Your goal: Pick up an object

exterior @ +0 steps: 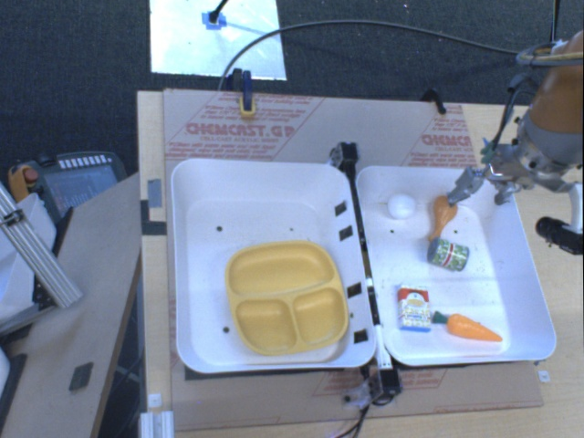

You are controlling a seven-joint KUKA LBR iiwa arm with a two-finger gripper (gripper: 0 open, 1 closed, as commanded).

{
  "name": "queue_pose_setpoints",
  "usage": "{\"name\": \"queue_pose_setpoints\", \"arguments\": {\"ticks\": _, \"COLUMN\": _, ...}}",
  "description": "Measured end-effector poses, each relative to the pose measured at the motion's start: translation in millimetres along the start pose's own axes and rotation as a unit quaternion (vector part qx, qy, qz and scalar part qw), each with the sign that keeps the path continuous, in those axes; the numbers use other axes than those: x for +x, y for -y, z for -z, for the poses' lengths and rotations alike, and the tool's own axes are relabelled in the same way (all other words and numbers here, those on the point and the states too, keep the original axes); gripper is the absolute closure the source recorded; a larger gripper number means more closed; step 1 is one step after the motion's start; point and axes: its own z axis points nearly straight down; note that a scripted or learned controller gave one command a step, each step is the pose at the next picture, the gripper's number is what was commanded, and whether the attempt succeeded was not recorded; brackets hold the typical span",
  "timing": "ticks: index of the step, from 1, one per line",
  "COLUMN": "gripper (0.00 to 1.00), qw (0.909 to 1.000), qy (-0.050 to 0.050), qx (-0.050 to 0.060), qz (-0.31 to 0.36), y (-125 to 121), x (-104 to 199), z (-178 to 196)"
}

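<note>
While the arm (557, 108) hangs over the right bin's (525, 272) upper right corner, nothing is between its fingers.

From the overhead camera, the gripper (486, 182) sits at the right edge of the frame, its two fingers spread fairly wide and pointing down and left, holding nothing. Nearest to it is an orange drumstick-like toy (443, 213), just below and left of the left fingertip (466, 186), its long axis running from upper right to lower left. A white ball (401, 206) lies further left, a green can (449, 254) just below the toy, and a small box (414, 307) and a carrot (467, 328) sit near the bin's bottom edge. The left bin (196, 245) holds a yellow tray (285, 295). I'd guess the toy is the easiest target, with a short drop down and left.
</note>
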Motion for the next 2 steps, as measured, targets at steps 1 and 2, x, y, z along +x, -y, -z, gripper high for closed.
{"name": "queue_pose_setpoints", "arguments": {"ticks": 1, "gripper": 0.00, "qw": 1.0000, "qy": 0.001, "qx": -0.007, "qz": 0.001, "y": -2.9, "x": 0.6, "z": 8.8}}
{"name": "queue_pose_setpoints", "arguments": {"ticks": 2, "gripper": 0.00, "qw": 1.0000, "qy": 0.001, "qx": -0.006, "qz": 0.003, "y": -9.5, "x": 2.2, "z": -34.0}}
